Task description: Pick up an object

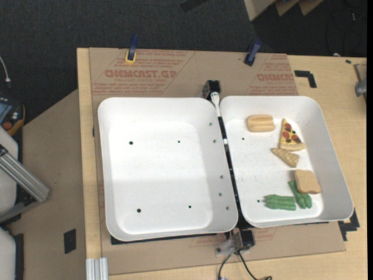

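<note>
The right bin holds several toy foods. A tan bread roll lies near its far side. Just right of the roll is a pizza slice with red dots on it. A small tan wedge lies below the pizza. A brown toast slice sits nearer the front, overlapping a green pod. A second green bean pod lies flat by the front wall, to the left of the first.
The left bin has only dark dots on its floor. Both bins rest on a cardboard sheet held by blue clamps at the back. A small grey part pokes in at the right edge. Cables run from the front.
</note>
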Available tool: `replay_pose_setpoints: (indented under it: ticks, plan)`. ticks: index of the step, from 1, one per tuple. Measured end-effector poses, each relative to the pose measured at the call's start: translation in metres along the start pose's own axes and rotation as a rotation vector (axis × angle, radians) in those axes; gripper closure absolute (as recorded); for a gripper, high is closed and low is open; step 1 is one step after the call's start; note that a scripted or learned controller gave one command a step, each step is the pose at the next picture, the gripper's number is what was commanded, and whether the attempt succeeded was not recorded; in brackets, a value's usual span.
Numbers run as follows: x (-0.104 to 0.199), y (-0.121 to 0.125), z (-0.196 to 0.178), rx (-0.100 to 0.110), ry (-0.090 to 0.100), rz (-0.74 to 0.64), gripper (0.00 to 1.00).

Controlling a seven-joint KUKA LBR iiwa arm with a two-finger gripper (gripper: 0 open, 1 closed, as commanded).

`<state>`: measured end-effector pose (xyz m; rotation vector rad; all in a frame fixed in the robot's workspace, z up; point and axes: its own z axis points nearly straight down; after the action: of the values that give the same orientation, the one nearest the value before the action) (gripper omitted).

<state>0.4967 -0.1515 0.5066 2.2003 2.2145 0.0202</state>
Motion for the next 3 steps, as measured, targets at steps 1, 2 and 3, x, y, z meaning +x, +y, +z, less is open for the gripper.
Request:
replay_pose_setpoints:
  ticks: [1,2,3]
  plan:
    - [0.044,-0.016,-0.033,0.013,0.003,0.001,0.0]
    - [0.041,-0.015,-0.041,0.014,0.001,0.005,1.0]
    - [0.031,-0.018,0.03,0.03,0.005,0.009,1.0]
